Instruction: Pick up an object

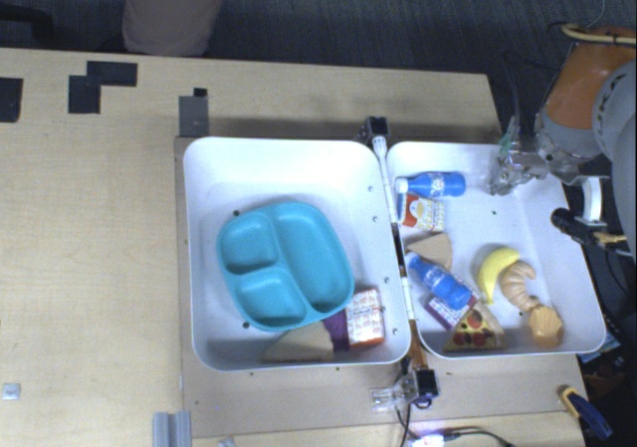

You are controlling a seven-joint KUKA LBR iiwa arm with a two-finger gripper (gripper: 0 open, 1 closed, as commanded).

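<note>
Pincer (506, 174) hangs at 12 o'clock in the right bin (572, 266), grip state can't be told, w/ banana (497, 270) at 6 o'clock of it & 2 bottles nearby, so a descent risks clipping the bin wall or closing on nothing.

We see open floor in the right bin (557, 236) toward twelve and three o'clock; bottles (438, 281), banana (496, 269) and croissant (526, 301) crowd six to nine.
</note>
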